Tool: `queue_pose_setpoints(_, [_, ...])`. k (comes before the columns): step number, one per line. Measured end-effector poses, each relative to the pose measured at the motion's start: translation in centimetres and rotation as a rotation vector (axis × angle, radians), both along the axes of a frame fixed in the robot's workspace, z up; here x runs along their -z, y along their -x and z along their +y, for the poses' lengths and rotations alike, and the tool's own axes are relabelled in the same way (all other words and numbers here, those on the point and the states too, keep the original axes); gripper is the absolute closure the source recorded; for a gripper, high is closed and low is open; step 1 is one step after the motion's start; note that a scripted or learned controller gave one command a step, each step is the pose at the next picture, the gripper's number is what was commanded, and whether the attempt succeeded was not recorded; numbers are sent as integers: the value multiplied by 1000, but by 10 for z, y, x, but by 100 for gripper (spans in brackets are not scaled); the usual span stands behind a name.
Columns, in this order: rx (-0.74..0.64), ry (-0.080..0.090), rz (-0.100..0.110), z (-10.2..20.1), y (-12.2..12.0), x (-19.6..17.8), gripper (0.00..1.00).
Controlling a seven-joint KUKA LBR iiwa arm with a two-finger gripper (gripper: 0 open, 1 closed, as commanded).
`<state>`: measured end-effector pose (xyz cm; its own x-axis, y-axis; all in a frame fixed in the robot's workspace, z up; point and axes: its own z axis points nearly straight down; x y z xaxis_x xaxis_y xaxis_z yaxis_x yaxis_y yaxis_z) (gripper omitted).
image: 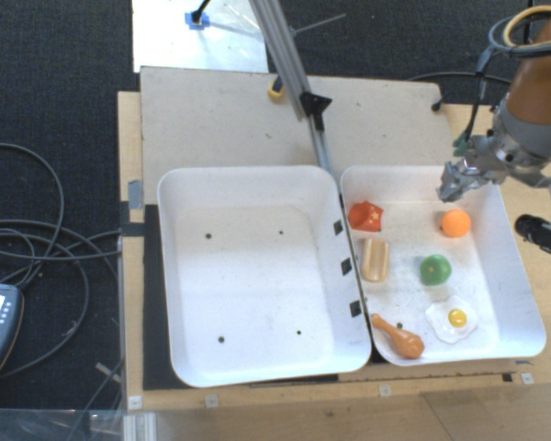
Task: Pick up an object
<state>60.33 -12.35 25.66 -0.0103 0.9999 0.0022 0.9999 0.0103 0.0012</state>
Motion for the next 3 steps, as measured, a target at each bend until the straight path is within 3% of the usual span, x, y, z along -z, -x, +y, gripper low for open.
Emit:
queue_pose_setpoints(2, [0,0,0,106,-6,-1,100])
queue_pose_setpoints(3, [0,0,2,162,-1,16,100])
